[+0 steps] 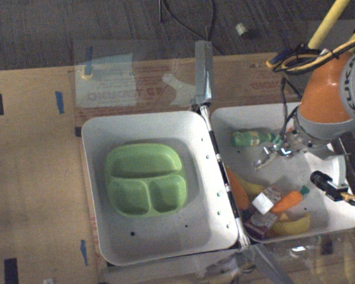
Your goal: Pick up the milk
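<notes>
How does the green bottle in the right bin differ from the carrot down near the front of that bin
The green bottle is pale green and see-through; the carrot is solid orange with a small green top. The bottle lies level across the bin near its back wall, while the carrot lies tilted near the front. The bottle lies apart from other items; the carrot rests against a small white carton and close to a banana. Both lie on their sides in the right bin.
</notes>
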`<state>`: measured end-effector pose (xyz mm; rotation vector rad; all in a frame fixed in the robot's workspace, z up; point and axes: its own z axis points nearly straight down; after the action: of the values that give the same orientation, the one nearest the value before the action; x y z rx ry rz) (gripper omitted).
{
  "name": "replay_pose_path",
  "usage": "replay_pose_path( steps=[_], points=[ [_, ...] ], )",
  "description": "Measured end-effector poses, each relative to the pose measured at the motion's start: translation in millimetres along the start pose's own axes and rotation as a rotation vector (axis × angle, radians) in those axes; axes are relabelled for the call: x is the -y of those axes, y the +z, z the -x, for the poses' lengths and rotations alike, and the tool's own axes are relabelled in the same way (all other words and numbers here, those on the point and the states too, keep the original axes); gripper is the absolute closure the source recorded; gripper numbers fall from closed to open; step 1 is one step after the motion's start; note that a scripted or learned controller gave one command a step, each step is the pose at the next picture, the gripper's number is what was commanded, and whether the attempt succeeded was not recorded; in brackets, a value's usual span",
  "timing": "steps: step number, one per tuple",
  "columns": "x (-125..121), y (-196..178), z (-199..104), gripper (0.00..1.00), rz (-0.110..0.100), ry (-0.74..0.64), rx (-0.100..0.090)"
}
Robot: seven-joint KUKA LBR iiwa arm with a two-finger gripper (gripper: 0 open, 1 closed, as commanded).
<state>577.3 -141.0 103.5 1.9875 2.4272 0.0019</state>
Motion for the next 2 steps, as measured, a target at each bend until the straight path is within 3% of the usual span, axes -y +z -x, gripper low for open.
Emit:
replay_pose_path(
  steps=[1,2],
  points=[
    [50.9,9.3,-46.0,0.0,0.019,-0.328,0.008],
    [52.5,1.6,-43.4,1.0,0.018,-0.32,0.006]
  ],
)
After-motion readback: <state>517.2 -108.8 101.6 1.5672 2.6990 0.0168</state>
